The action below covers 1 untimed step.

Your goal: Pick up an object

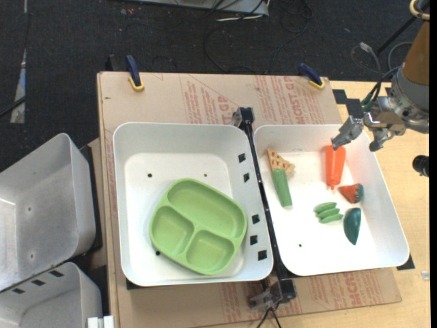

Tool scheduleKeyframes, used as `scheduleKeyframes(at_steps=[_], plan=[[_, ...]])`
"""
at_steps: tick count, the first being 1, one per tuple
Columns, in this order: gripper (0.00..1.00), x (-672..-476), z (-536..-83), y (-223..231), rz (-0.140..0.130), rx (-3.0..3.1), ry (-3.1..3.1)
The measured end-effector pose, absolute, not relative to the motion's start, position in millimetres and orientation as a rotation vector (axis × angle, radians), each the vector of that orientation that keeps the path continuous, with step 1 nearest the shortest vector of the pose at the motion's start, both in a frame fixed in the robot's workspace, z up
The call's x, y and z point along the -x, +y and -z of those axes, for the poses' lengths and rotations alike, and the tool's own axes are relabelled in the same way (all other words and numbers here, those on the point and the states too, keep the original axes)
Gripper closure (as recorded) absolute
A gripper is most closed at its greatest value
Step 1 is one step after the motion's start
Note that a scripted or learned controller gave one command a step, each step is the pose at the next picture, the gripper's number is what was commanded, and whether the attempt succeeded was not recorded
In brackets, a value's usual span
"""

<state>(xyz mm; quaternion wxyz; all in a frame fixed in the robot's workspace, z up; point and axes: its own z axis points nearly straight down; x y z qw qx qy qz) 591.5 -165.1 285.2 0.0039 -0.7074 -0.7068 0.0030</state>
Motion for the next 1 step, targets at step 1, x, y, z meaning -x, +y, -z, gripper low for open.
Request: scheduleKeyframes(at_steps=[1], plan=[[0.00, -593.3, -290.7, -164.6, 0.000, 2.220, -2.224]])
